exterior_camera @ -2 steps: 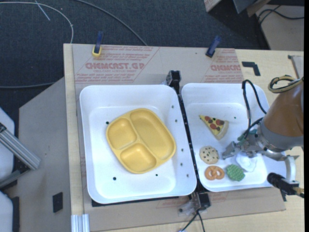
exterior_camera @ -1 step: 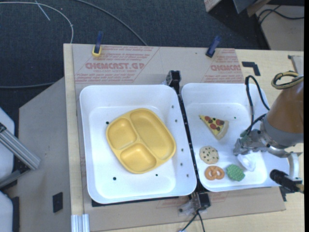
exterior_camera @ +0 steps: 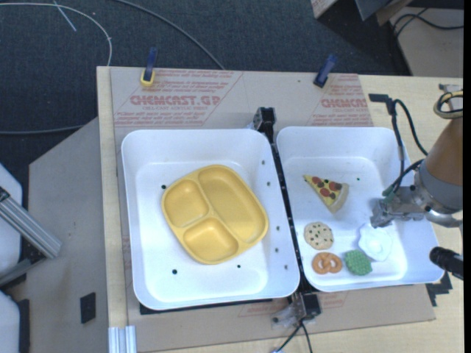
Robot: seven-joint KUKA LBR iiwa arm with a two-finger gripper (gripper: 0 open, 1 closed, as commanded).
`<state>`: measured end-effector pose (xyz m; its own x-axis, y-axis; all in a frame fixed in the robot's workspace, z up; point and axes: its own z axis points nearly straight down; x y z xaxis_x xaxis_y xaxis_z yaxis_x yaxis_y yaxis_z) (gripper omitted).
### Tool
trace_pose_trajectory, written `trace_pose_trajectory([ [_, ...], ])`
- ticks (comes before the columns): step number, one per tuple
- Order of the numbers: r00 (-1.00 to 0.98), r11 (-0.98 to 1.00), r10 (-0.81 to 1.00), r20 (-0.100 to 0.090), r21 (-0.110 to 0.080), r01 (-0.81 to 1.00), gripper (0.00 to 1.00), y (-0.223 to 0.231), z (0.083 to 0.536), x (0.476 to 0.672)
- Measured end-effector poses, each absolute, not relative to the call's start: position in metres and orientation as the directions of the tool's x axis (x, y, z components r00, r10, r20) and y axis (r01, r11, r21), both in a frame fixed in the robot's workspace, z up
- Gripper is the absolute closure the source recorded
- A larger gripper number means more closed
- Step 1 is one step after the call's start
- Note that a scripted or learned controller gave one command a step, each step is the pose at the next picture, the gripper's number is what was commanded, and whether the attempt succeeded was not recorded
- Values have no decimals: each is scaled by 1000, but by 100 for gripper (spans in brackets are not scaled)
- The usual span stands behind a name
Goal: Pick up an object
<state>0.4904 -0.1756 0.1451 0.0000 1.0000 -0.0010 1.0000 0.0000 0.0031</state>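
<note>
The right bin (exterior_camera: 346, 140) holds several toy foods: a pizza slice (exterior_camera: 327, 190), a chocolate-chip cookie (exterior_camera: 318, 234), a pretzel (exterior_camera: 327, 262), a green piece (exterior_camera: 358, 262) and a white piece (exterior_camera: 377, 242). A yellow divided plate (exterior_camera: 213, 212) lies in the left bin (exterior_camera: 147, 168). My gripper (exterior_camera: 388, 216) reaches in from the right, low over the right bin's right side, just above the white piece. The arm's wrist covers its tips.
Two blue clamps (exterior_camera: 150, 66) (exterior_camera: 324, 70) hold the cardboard at the bench's back edge. A black cable (exterior_camera: 403, 134) runs along the right bin's far right corner to the arm. A black bracket (exterior_camera: 263, 117) sits between the bins at the back.
</note>
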Motion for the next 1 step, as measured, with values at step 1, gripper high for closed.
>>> trace_pose_trajectory([
  [1, -1, 1, 1000, -2, 5, 1000, 100, -180, 190, 495],
])
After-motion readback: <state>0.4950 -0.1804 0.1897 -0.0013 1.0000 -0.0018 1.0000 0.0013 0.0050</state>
